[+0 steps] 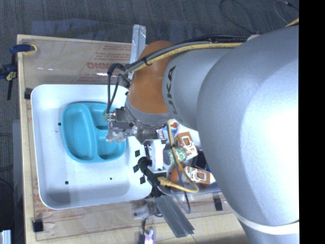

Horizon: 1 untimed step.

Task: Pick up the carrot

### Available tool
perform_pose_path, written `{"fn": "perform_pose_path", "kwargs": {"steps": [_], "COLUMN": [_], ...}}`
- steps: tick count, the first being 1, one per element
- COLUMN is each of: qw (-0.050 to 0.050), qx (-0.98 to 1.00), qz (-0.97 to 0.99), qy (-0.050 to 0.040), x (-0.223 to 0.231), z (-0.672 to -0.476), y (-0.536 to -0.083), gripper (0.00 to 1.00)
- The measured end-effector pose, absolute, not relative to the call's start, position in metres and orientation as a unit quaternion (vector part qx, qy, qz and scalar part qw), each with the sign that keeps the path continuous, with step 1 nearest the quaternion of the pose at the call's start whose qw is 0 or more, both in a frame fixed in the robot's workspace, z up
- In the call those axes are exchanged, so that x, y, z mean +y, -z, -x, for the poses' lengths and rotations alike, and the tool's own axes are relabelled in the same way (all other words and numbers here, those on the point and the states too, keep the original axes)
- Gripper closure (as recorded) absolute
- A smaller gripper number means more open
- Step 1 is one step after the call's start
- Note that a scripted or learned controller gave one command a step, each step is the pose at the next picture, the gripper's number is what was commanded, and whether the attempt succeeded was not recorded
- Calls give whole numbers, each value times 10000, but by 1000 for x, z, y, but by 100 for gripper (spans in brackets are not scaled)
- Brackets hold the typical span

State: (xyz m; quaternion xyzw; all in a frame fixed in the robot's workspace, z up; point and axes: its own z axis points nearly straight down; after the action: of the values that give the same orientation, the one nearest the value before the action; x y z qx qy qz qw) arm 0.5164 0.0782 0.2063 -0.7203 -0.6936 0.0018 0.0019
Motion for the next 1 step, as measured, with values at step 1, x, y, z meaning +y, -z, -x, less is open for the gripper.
{"fn": "perform_pose_path", "kwargs": {"steps": [1], "qw": [18], "qx": [-4800], "qz": [8773], "qy": [-31], "x": [109], "z": [-475], "y": [-221], "gripper": [100]}}
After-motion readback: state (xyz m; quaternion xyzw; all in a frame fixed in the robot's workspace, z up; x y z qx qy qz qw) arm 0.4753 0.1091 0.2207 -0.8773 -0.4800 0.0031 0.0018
